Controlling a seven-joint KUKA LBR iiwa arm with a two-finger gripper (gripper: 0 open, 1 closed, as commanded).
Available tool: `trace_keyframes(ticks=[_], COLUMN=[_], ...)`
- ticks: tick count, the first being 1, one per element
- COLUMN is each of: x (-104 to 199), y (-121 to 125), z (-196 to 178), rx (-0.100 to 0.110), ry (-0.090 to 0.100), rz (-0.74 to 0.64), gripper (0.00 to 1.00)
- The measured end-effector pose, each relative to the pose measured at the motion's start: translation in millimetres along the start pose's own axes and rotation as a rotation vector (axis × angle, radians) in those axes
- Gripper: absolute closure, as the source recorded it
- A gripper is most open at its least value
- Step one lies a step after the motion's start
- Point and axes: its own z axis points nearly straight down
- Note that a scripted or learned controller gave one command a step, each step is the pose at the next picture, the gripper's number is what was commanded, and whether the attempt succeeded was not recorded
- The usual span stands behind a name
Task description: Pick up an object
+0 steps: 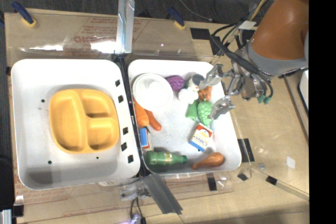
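The right bin (231, 136) holds several toys. A white bowl (152, 90) stands at its back left with purple grapes (176, 82) and a small white ball (186, 94) beside it. A green leafy toy (200, 111) lies mid-right, and a small orange piece (205, 93) sits just behind it. My gripper (218, 93) hangs over the bin's right side, open. One finger (212, 77) is above the orange piece and the other (223, 107) is at the green toy's right edge. I see nothing gripped between them.
A small carton (201, 137), a brown drumstick (208, 160), a green bottle (165, 158), an orange carrot (147, 118) and a blue box (144, 138) lie along the right bin's front and left. The left bin (23, 113) holds a yellow divided plate (84, 119).
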Motion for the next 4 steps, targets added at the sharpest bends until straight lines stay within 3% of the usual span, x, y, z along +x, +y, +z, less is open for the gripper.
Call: trace_keyframes(ticks=[1,2,3,4], x=[16.1,-6.7,-8.0,-53.1], y=[-1.2,81.8,82.2,97.1], z=[180.7,183.8,173.1,36.4], rx=[-0.004,-0.004,-0.002,0.001], ry=[0.005,0.001,-0.001,-0.012], rz=[-0.080,-0.138,-0.143,-0.169], gripper=[0.00,0.00,1.00,1.00])
